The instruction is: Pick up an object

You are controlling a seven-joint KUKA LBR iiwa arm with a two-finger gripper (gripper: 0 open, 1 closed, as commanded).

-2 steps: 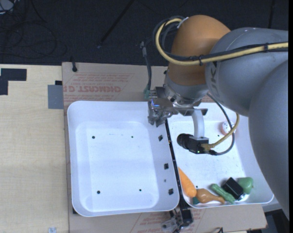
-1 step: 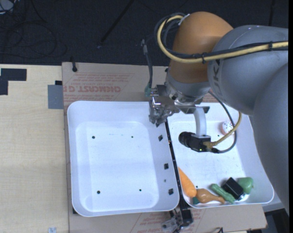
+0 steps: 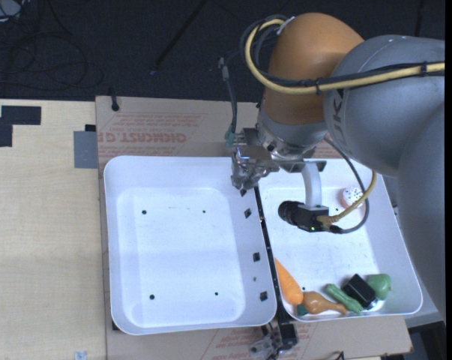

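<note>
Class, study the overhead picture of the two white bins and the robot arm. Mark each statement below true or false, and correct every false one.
1. The orange carrot-shaped toy lies in the right-hand white bin. True.
2. The small white die sits in the left-hand white bin. False: it sits in the right bin, near its far side.
3. The green toy and the black block lie at the right bin's near corner. True.
4. The gripper hangs above the bare wooden bench. False: it hangs by the divide between the two bins, at their far end.
</note>
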